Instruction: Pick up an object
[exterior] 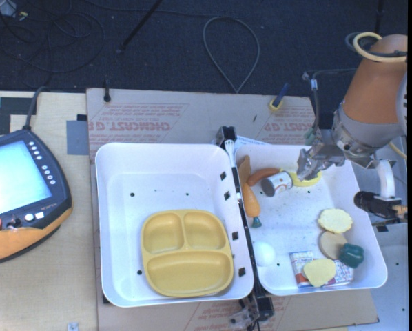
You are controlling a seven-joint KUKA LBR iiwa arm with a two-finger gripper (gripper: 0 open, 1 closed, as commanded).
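Starting at the gripper (pixel 308 165), we see it low over the upper part of the right bin (pixel 371 243), its dark metal tip right at a small yellow ring-like piece (pixel 306 179); whether it is spread or pinched on anything we cannot tell, as the wrist hides the tip from above. The yellow piece looks like thin moulded plastic, so we judge it light, stiff and a little slick, best taken across its rim, not flat from above. Just beside it to the left lies a small can (pixel 280 183) on its side, white label with a dark end; we expect it to roll if nudged, and a grip across its round body would suit it. Touching or nearly touching the can is an orange sausage-shaped toy (pixel 259 175), and below that a carrot-like piece (pixel 250 200) runs along the divider, smooth and tapered, likely hollow plastic and easy to squeeze out of a grip near its thin end. Farther out, near the lower right, sit pale round slices (pixel 335 220), a brown one (pixel 330 243), a dark green knob (pixel 351 255) and a flat printed packet (pixel 337 273) under a yellow slice (pixel 319 272); flat things like these offer little edge to catch. In the left bin (pixel 123 178) rests a yellow divided tray (pixel 187 252), rigid and broad.
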